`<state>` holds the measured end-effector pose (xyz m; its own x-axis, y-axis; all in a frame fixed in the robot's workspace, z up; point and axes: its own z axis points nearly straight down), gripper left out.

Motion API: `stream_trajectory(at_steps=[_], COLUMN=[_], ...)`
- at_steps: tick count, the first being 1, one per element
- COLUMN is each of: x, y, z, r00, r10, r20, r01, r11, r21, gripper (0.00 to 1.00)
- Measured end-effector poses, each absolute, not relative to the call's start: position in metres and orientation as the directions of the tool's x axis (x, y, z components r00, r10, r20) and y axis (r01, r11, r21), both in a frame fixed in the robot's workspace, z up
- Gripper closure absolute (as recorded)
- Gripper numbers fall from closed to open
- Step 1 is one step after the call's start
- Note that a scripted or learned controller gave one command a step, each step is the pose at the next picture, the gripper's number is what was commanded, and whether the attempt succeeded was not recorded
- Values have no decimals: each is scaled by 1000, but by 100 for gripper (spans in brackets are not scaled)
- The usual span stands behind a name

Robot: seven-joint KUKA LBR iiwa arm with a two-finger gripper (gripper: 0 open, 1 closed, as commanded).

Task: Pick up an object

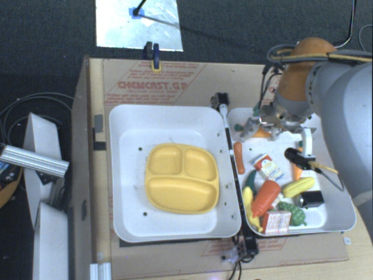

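Overhead, at a slant: worktop [175, 80] of brown board printed with red lettering, carrying two shallow white bins side by side. All around it, dark carpeted floor [46, 39]. Beyond the far edge, a shiny silver sheet [139, 16] lying flat on the carpet, with a small blue and yellow clamp [152, 54] at the board's far rim. Off to the left, looped black cables [17, 121], an aluminium bar [35, 159] and pale panels [46, 226].

Left bin [125, 156]: holding a single yellow divided plate [180, 177], roughly central, with three compartments.

Right bin [335, 217]: crowded with toy food, mostly in its near half. Along the wall shared with the left bin, an orange sausage [239, 156] and, nearer the camera, a yellow banana [247, 200]. Just beside these, a small red and white carton [269, 168], an orange carrot [266, 196] lying tilted, a yellow corn cob [298, 185], green broccoli [294, 212], a red and white box [278, 221] against the near wall, and a black block [313, 198] close by the corn.

Grey arm [344, 98] with an orange band reaching in from the right. Gripper [263, 127] low over the right bin's far corner, apart from the main pile, just above a small orange piece [262, 135]. Whether open or closed: impossible to tell from this angle.
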<state>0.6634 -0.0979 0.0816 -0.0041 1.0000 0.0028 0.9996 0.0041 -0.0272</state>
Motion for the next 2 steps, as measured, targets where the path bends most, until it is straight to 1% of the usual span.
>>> stream_trajectory(at_steps=[1, 2], x=[664, 664], y=[-99, -98], z=[82, 86], r00=[-5, -4], r10=[1000, 1000], r20=[5, 2], r01=[1000, 1000], r11=[5, 4], r21=[-27, -22], gripper=[0, 0])
